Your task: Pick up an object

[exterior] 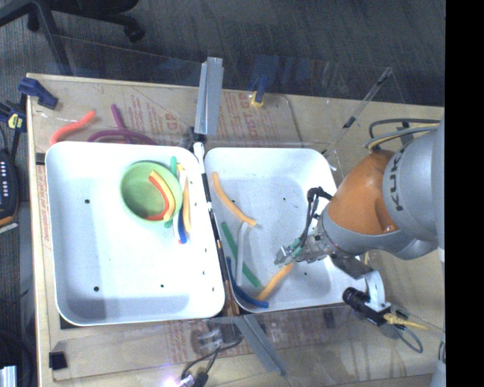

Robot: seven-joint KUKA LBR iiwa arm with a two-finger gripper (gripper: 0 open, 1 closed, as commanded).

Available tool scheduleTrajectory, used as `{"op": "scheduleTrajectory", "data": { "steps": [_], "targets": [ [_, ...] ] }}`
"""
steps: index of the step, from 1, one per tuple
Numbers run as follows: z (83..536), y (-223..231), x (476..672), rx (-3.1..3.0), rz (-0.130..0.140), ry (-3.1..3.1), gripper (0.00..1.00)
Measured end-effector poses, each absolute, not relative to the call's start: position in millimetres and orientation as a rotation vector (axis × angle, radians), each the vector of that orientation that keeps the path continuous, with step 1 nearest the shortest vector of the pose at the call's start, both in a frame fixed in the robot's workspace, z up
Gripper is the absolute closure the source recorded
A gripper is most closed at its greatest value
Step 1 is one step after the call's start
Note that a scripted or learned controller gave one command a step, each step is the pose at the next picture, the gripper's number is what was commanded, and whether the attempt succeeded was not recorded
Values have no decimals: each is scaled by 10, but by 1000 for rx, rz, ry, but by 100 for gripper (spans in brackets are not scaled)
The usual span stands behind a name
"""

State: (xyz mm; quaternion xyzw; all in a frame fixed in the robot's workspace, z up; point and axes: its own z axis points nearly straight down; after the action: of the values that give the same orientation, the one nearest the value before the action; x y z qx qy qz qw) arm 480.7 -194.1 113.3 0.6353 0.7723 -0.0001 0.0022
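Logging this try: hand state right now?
Hand: low in the right bin, by an orange stick; grip state cannot be told.

Probably a robotics lab: plywood bench (318,113), white bins (68,227), office-chair base (91,19).

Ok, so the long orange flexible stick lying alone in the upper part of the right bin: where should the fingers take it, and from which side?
Probably mid-length on the long orange flexible stick, coming straight down, fingers set across its thin width. It lies flat and diagonal on the right white bin's floor, with bare floor either side there; its lower end nears a pale stick.
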Motion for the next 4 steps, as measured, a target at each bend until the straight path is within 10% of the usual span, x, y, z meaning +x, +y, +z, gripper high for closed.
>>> {"op": "scheduleTrajectory", "data": {
  "steps": [1,2,3,4],
  "targets": [
    [1133,-1941,4807,1992,-1,2423,0],
    [1229,-1937,4815,1988,-1,2426,100],
    [1229,-1937,4815,1988,-1,2426,0],
    [919,-2087,4772,2218,-1,2231,0]
  ]
}}
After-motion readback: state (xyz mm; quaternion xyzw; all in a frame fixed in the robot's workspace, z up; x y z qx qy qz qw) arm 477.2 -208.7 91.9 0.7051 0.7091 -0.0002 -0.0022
